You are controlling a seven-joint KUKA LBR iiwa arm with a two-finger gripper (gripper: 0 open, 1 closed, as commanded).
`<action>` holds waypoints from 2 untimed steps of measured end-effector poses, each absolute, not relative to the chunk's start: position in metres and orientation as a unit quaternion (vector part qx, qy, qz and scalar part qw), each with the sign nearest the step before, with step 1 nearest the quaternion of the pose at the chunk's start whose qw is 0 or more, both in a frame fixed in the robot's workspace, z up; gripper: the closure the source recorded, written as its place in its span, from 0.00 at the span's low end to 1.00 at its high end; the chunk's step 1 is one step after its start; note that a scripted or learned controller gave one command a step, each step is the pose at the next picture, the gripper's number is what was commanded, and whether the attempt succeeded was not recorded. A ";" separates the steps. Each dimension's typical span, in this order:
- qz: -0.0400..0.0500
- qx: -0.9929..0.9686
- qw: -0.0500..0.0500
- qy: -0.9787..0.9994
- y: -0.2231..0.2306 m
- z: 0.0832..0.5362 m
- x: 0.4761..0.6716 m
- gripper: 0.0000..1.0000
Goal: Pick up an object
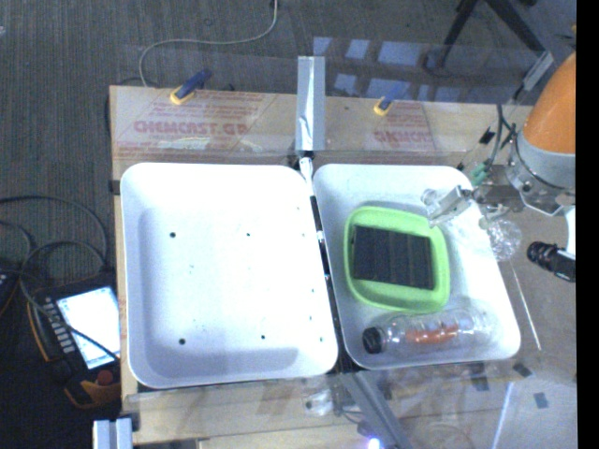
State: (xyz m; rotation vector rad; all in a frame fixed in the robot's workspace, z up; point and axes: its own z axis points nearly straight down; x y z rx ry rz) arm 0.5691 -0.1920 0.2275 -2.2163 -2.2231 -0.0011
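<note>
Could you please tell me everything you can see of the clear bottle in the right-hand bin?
The clear bottle looks like transparent plastic with a dark cap at its left end and an orange patch, a label or contents, near its middle. It lies on its side along the near wall of the right bin, cap pointing left. It sits just in front of the green tray; whether they touch I cannot tell. The hand is apart from it, above the tray's far corner.
</note>
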 end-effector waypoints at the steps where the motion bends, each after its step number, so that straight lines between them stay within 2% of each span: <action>1: -0.001 -0.702 0.001 -0.713 -0.194 0.107 0.562 0.00; 2: -0.004 -0.702 0.000 -0.713 -0.192 0.118 0.564 1.00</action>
